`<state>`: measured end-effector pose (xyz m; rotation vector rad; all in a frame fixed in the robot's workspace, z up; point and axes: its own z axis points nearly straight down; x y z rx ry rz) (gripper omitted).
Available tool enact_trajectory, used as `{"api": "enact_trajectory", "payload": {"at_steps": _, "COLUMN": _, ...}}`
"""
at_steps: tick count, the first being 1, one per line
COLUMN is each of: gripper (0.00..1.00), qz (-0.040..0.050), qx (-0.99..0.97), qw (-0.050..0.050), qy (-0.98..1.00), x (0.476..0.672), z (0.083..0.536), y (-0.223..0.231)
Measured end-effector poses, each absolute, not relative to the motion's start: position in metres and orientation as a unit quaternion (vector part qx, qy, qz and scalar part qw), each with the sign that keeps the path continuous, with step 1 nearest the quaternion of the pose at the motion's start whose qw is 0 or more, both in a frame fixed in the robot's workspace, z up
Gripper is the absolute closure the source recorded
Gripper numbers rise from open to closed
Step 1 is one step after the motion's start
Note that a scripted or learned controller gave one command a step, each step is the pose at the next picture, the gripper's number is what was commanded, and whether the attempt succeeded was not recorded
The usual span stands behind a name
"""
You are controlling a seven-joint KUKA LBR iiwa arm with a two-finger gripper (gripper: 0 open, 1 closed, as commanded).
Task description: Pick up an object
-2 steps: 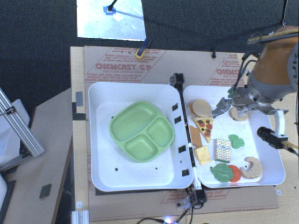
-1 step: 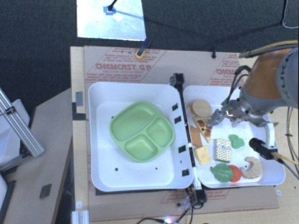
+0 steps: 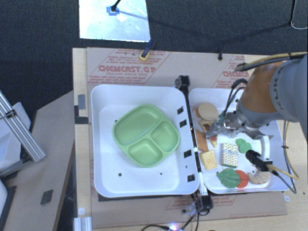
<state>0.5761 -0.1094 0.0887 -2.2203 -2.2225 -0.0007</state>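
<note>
**Crowded bin, poor odds of a clean single grab**

Nearest the camera, along the front wall of the right bin [image 3: 275, 189]: green leaf [image 3: 228, 177], red slice [image 3: 242, 179] and tan piece [image 3: 260, 178], touching in a row. Likely to come up two at a time, or to slip free if pinched by an edge.

Just behind: yellow wedge [image 3: 209, 160] and checkered cracker [image 3: 229, 154], both flat and thin. Hard to get under, and liable to skate away beneath a descending tool.

Farther back, near the bin's left wall: orange strip [image 3: 200, 139] and brown piece [image 3: 204, 127], just beside the gripper [image 3: 216, 130] and probably the object in play. Risk of jamming against that wall.

Cannot tell how wide the gripper stands, nor make out anything held in it.

Behind again, a round tan disc [image 3: 208, 111], close enough to get nudged.

Green divided plate [image 3: 147, 134] in the left bin [image 3: 98, 143], well apart, no concern.

Pose: arm [image 3: 288, 90] reaching in from the right, wrist low over the right bin's middle, gripper turned toward the left wall, orange band [image 3: 257, 93] above it.
</note>
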Motion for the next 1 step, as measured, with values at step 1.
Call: {"api": "enact_trajectory", "payload": {"at_steps": 1, "gripper": 0.0, "qz": -0.0006, "qx": -0.707, "qw": 0.0, "qy": -0.707, "x": 0.5769, "z": 0.0853, "y": -0.1092}}
